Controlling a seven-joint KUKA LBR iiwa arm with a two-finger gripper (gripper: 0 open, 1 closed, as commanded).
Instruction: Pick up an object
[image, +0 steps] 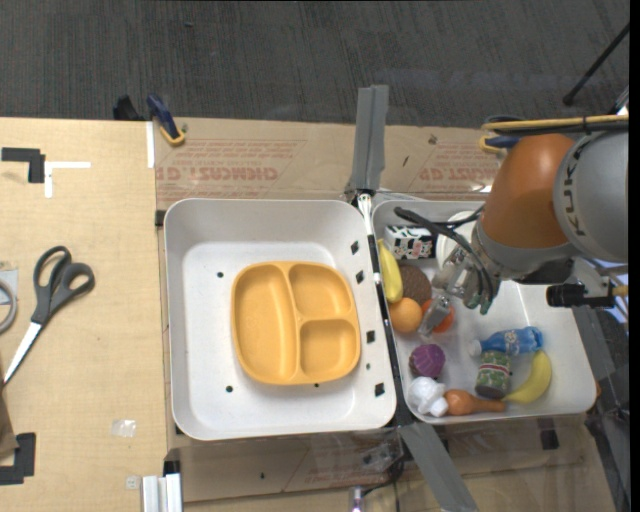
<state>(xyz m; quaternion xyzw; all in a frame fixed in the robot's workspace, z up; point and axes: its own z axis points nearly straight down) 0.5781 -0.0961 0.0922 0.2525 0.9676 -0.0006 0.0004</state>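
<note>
Objects for picking all lie in the right-hand shallow white bin (570, 395), and the nearest candidate to the claw (440, 312) is a small red-orange piece (441, 320) lying right under its tips, just right of the round orange fruit (405, 316). Whether the claw's parts are apart or together I cannot tell; the wrist and dark cabling hide them.

Going left to right: a pair of black-handled scissors (45, 290) rests on the tan worktop (80, 400), well apart from everything. The left white bin (190, 300) carries a yellow-orange divided plastic tray (297, 322) with 3 compartments. Along the left wall of the right bin sit a yellow banana (389, 274) with its long axis running up and down the view, a brown rounded item (414, 284), the orange fruit, a purple ball (428, 359) and a white lump (428, 393). Further right lie a blue-capped small bottle (508, 342), a green-labelled jar (493, 378) and a second yellow banana (535, 378) (curved along the bin's lower right corner).

Crowding is the likely trouble: orange fruit and brown item press close on the claw's left, so a descent here may nudge them.
</note>
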